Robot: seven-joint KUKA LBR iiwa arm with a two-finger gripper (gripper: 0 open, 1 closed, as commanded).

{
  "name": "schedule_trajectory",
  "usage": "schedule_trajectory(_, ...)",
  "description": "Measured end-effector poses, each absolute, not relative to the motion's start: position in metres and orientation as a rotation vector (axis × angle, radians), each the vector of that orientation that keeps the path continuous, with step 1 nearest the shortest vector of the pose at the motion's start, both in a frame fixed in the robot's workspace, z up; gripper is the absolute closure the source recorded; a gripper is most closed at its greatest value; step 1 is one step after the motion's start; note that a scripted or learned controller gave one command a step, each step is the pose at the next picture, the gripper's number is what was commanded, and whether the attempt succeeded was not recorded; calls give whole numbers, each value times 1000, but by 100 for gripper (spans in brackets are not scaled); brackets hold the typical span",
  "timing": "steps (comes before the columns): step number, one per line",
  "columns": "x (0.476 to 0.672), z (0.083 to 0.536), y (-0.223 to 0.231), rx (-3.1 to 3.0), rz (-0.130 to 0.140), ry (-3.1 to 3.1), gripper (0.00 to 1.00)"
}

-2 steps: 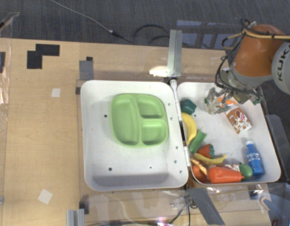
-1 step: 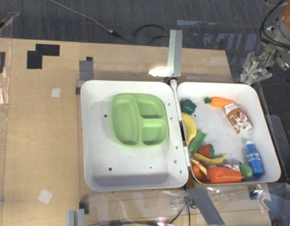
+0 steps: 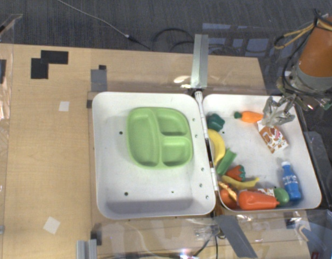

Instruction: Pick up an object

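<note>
My gripper [image 3: 278,117] is over the far right part of the right bin [image 3: 306,144], below the arm's orange band. Right under it lies a white packet with orange print [image 3: 273,137], its upper end at the gripper's tip. Whether the packet is gripped is unclear. An orange carrot [image 3: 248,116] lies just left of the gripper. A blue bottle [image 3: 289,182] rests near the bin's right front corner.
The right bin's left side and front hold a green toy [image 3: 215,122], a yellow banana [image 3: 218,145], a red strawberry-like piece [image 3: 236,172] and an orange-red piece [image 3: 256,200]. The left bin [image 3: 109,161] holds a green divided plate [image 3: 158,137].
</note>
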State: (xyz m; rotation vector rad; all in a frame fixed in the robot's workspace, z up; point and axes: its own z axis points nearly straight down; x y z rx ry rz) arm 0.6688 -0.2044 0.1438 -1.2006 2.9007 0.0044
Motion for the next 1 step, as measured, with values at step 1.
schedule_trajectory(1, 671, 149, -204, -1197, -5, 2893, 0)
